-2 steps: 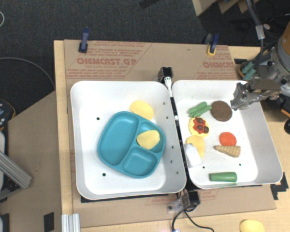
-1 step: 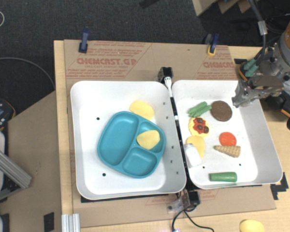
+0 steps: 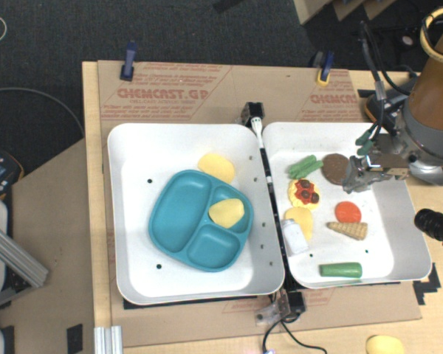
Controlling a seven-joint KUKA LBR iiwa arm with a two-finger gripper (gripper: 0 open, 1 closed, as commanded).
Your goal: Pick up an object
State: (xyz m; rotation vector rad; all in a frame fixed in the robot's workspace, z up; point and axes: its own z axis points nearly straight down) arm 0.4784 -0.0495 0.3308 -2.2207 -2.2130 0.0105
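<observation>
Camera view is showing the gripper [image 3: 356, 174] hanging just right of the brown disc [image 3: 334, 168]; whether it is gripping anything, I cannot tell.

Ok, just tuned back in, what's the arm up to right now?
The claw hangs low over the right bin, beside a brown round piece, with nothing visibly held. Toy food lies around it: a green pod, a small pizza, an orange ball and a cone. The left bin holds a teal divided plate.
</observation>
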